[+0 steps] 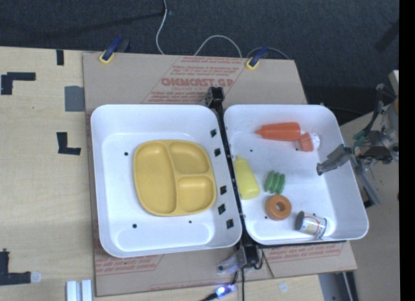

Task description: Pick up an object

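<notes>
Silver can (311,224), orange ring (279,207), right bin (347,218)

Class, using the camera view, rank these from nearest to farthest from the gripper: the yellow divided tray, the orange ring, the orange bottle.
Measured from the gripper at the right bin's right edge:
1. Orange bottle, right bin, up-left of it.
2. Orange ring, right bin, down-left; close to the bottle's distance.
3. Yellow divided tray, left bin, clearly farthest.

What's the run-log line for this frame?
pincer over right bin edge, holding nothing | orange bottle, yellow piece, ring, can in bin | tray left bin
</notes>
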Robot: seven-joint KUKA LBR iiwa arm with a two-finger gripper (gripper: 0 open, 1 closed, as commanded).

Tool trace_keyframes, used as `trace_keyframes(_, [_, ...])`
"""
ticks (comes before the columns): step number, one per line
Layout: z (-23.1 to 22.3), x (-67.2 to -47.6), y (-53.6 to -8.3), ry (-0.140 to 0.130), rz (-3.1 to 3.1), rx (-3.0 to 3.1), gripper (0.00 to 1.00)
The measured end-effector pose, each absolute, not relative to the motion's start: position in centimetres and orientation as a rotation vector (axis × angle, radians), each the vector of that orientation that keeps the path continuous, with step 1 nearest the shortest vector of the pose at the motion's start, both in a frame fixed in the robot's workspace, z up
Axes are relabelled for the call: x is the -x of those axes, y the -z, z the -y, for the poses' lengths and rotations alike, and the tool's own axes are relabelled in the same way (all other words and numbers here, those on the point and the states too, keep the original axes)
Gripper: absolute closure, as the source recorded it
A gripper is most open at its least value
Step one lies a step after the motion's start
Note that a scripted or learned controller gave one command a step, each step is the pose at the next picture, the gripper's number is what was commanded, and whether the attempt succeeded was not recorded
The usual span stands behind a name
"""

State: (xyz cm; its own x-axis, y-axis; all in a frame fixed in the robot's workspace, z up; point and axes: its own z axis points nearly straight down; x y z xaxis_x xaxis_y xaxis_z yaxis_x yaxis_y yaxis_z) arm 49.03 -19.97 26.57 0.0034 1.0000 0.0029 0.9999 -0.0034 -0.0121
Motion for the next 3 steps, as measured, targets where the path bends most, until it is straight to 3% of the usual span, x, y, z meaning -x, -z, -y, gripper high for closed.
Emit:
trace_keyframes(1, [19.9, -49.3, -27.1, -0.002, 2.222, 2.22, 0.0])
trace_keyframes(3, [19.2, -48.5, -14.7, -0.005, 2.218, 2.218, 0.0])
